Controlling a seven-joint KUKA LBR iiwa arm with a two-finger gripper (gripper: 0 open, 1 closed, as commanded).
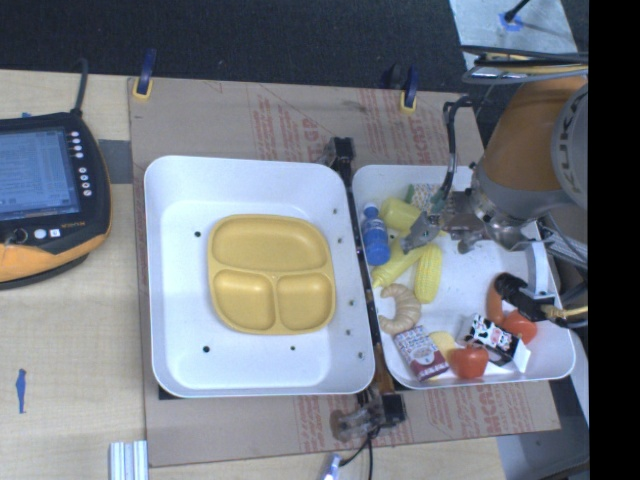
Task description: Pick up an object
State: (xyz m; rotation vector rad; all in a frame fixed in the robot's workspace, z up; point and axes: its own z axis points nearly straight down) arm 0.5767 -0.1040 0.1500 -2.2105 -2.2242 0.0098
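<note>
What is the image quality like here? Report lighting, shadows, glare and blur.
Camera view: lighting is even and fairly soft; the left bin is bright white, near washed out, with the yellow divided plate casting only a faint shadow. The gripper and the arm's orange band look slightly soft, and the small items in the right bin lack fine detail. The tablet screen shows a pale glow.

A divided plate point(272, 272) lies in the left bin point(170, 268); toy foods crowd the right bin point(555, 366) beside it.

Table with a cardboard sheet

On the table point(60, 348) lie a clamped cardboard sheet point(250, 118), bearing two white bins point(165, 268) side by side, and a tablet controller point(45, 193) at left.
</note>
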